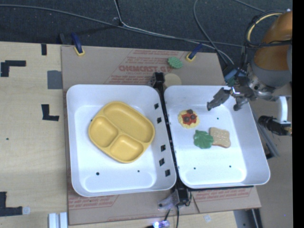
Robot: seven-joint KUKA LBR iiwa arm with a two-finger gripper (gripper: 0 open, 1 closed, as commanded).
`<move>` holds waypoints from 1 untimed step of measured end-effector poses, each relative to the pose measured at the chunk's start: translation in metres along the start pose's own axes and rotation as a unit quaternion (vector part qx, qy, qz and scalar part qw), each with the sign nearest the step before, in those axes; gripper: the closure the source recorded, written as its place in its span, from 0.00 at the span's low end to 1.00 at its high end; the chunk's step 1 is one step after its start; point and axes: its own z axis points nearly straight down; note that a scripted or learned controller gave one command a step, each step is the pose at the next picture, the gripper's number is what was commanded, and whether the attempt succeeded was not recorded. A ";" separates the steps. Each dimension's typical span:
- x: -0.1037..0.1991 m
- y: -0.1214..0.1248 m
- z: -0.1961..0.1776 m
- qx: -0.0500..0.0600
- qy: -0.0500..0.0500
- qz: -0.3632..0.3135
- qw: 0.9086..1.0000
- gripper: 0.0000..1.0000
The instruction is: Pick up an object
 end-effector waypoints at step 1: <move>0.000 0.010 0.053 0.002 0.000 0.000 1.000 0.00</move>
